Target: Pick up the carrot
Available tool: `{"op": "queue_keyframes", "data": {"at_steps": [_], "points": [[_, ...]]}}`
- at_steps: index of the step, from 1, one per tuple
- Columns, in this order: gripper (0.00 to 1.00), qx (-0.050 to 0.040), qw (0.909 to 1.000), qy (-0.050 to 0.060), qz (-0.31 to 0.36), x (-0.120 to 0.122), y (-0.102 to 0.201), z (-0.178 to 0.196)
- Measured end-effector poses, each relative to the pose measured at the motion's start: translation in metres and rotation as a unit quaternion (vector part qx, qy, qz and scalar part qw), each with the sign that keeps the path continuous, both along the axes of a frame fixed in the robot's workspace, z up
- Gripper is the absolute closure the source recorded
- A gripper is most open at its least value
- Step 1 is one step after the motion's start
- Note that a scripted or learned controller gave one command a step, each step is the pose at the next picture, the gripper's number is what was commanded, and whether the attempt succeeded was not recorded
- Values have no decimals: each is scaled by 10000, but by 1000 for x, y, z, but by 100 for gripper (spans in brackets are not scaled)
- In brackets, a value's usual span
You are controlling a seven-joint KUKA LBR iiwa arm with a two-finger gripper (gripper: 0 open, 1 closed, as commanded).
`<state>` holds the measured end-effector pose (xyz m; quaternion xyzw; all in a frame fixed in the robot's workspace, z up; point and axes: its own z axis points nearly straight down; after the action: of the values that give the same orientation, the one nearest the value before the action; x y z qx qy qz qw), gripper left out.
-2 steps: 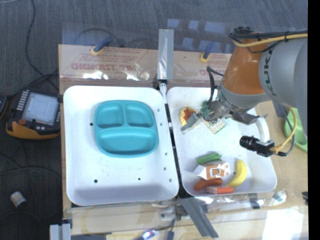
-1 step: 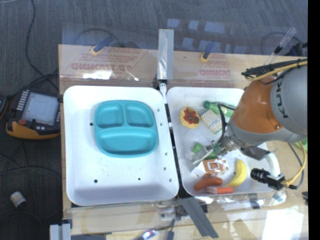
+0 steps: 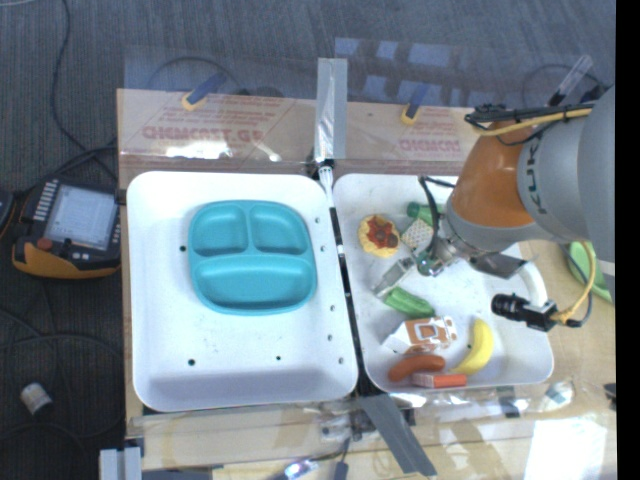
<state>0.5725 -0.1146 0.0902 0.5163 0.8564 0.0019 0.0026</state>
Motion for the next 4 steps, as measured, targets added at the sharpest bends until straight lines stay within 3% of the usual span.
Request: {"op": "queue_keyframes", "data": {"at_steps": [1,2,3,4], "points": [[0,-3,9980,29,626,-4,51,93],[0,-18,9959,34,902,-17,51,93],[0,-15,9922,37,1244,-50,21,93],[0,-14,9979,-33,640,2,11,0]]}}
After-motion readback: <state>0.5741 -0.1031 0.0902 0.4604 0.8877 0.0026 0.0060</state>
